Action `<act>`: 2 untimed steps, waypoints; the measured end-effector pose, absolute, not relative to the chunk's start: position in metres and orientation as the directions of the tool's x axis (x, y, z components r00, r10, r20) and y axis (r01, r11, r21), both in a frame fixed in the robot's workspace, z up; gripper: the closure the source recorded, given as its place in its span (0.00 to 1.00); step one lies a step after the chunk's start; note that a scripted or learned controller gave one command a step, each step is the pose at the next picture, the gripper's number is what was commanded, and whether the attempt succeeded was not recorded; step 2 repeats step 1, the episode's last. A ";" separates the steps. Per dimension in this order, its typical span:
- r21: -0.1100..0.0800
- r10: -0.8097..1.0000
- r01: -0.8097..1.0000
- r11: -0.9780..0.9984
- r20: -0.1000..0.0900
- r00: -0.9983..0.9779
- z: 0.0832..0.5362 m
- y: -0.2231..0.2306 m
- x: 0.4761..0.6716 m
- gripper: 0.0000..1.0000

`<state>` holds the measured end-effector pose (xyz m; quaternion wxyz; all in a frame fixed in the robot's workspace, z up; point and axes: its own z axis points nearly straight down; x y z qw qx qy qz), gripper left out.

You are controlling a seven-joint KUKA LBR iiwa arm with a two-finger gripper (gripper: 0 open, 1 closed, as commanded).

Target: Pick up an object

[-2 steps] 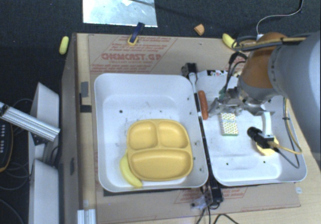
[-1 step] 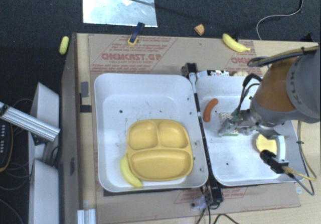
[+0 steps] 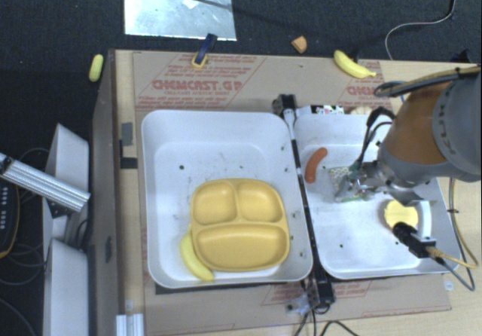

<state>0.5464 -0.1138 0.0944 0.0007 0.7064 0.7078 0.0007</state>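
Probably light, soft, slick: pinch sausage (image 3: 316,165) mid-length across narrow width, near gripper (image 3: 351,187); can't tell whether clenched or released.

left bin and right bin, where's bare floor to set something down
Left bin: bare strip between far wall and yellow tray; tray and banana crowd the front. Right bin: bare near-left floor, in front of sausage and gripper; the arm and a yellow piece crowd its right.
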 end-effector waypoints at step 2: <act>0.003 1.000 1.000 0.004 0.001 -0.004 0.185 -0.054 0.549 1.00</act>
